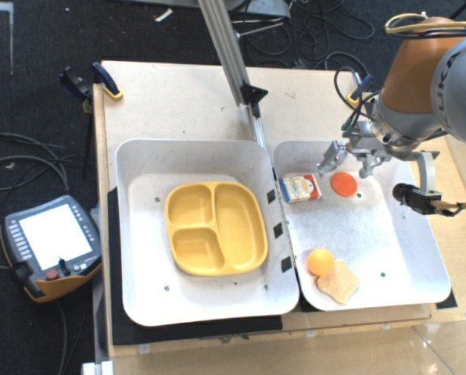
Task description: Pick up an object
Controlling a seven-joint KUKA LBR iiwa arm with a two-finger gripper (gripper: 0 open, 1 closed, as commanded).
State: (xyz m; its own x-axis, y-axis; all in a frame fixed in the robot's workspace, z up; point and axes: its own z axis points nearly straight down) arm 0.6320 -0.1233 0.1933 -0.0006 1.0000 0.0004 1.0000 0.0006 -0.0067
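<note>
My gripper hangs over the back of the right bin, its two fingers spread apart and open. Just below and between them lies a small red-orange round object, with nothing gripped. A small milk carton lies on its side to the left of it. Near the bin's front sit an orange and a tan bread slice, touching each other.
The left bin holds a yellow divided plate. A metal pole slants up from between the bins. A teach pendant lies on the floor at the left. Cables trail behind the bench.
</note>
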